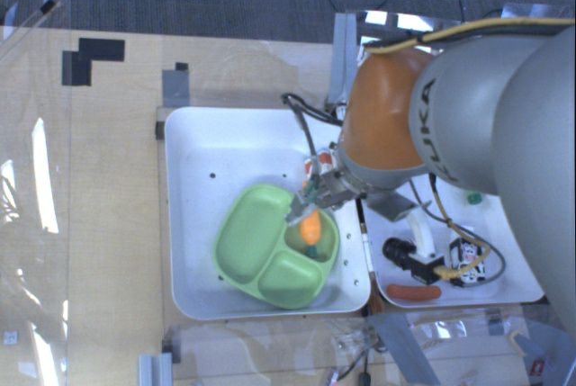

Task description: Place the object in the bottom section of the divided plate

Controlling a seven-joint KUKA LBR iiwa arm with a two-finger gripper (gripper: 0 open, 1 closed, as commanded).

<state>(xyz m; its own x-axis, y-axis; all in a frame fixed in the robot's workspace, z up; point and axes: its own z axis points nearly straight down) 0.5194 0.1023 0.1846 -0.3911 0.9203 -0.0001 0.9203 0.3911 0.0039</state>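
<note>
The claw [309,208] hangs over the green divided plate [236,242], which lies in the left bin [200,161] on the table, toward the bin's 5 o'clock corner. A small orange object [310,229] is right at the tip of the claw, over the plate's small section at 3 o'clock [326,242]. From this slanted view I cannot tell if the claw is closed on the object or if the object already rests in that section, because the wrist hides much of it.

I judge that the step in hand is the carrying and placing. The object is at the plate, but not at the right part. The bottom section [290,278], at about 5 o'clock of the plate, has nothing in it.

The next move calls for a short shift toward 6 o'clock, across the low ridge between the two sections, and then a release low over the bottom section, so that the object does not roll back.

In the right bin [515,283] a red sausage [414,292] lies at 6 o'clock, well apart from the plate.
</note>
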